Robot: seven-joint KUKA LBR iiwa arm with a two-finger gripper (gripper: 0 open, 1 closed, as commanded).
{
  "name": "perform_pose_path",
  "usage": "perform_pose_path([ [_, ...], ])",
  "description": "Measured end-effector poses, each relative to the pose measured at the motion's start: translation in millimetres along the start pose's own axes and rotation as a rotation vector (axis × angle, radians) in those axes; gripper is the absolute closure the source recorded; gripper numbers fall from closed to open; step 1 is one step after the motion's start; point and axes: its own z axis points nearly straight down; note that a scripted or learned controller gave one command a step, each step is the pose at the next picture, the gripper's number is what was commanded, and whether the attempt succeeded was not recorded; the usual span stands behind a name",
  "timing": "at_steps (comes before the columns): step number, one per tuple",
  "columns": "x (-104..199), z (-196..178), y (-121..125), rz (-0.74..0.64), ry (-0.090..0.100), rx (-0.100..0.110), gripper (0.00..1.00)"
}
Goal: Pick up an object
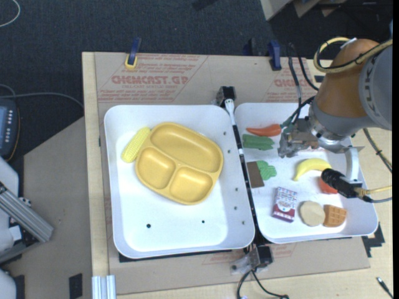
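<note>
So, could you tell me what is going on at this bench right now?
The arm reaches in over the right bin, its gripper low beside the green piece and carrot. A banana, carton, biscuit and waffle lie nearby. The left bin holds a yellow tray and corn.

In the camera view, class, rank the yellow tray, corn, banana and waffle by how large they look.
1. Yellow tray, by far the largest.
2. Corn.
3. Banana, close to the corn, so that order is unsure.
4. Waffle, the smallest.
</note>
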Motion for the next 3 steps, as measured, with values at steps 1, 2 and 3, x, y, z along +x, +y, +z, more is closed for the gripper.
perform_pose_path([
  [1,6.3,-53.2,10.2,-0.002,0.001,-0.001,1.00],
  [2,6.3,-81.6,11.5,-0.001,0.001,0.000,1.00],
  [3,57.4,-73.6,-8.9,-0.005,0.005,0.010,1.00],
])
